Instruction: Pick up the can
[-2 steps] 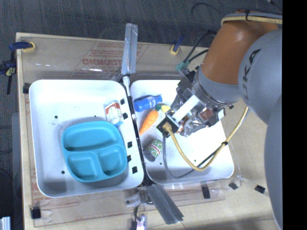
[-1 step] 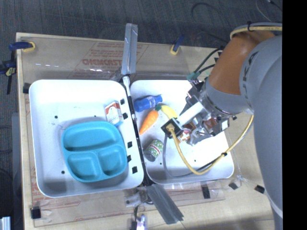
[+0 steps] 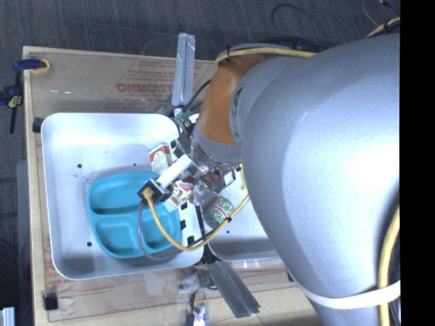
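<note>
The can (image 3: 219, 210) is small, green and silver. It lies tilted on its side at the right edge of the left bin (image 3: 56, 202), close to the seam with the right bin (image 3: 246, 251). My gripper (image 3: 196, 187) hangs just up and left of it, under the orange band, and its tip is lost among brackets and cables. The can touches or nearly touches the gripper's underside, and I cannot tell whether it is gripped. The big grey arm hides most of the right bin.
A blue divided tray (image 3: 117, 212) fills the lower middle of the left bin. A small red and white carton (image 3: 160, 159) stands behind it by the gripper. A yellow cable (image 3: 163, 235) loops over the tray's right end. Wooden bench lies around the bins.
</note>
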Robot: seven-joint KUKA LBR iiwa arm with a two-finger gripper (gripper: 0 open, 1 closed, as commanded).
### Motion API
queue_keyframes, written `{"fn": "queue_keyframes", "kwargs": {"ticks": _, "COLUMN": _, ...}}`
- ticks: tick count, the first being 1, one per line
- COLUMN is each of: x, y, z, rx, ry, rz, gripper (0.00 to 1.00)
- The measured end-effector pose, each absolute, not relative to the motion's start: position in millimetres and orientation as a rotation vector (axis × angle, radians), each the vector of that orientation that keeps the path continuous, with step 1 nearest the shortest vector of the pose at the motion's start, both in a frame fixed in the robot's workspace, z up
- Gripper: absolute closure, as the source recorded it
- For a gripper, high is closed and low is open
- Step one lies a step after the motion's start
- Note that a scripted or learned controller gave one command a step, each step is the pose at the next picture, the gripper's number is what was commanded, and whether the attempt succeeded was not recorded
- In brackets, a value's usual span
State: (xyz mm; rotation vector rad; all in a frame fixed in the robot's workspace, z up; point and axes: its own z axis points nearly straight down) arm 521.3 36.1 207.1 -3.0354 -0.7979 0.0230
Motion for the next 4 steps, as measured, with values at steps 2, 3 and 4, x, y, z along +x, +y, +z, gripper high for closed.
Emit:
{"fn": "queue_keyframes", "kwargs": {"ticks": 2, "x": 474.3, "y": 63.3, "z": 187.0, "rx": -3.014, "ry": -0.873, "rz": 0.025, "gripper": 1.0}}
{"fn": "queue_keyframes", "kwargs": {"ticks": 3, "x": 475.0, "y": 22.0, "z": 187.3, "rx": -3.038, "ry": -0.778, "rz": 0.024, "gripper": 1.0}}
{"fn": "queue_keyframes", "kwargs": {"ticks": 4, "x": 476.3, "y": -3.0, "z": 238.5, "rx": -3.092, "ry": -0.545, "rz": 0.017, "gripper": 1.0}}
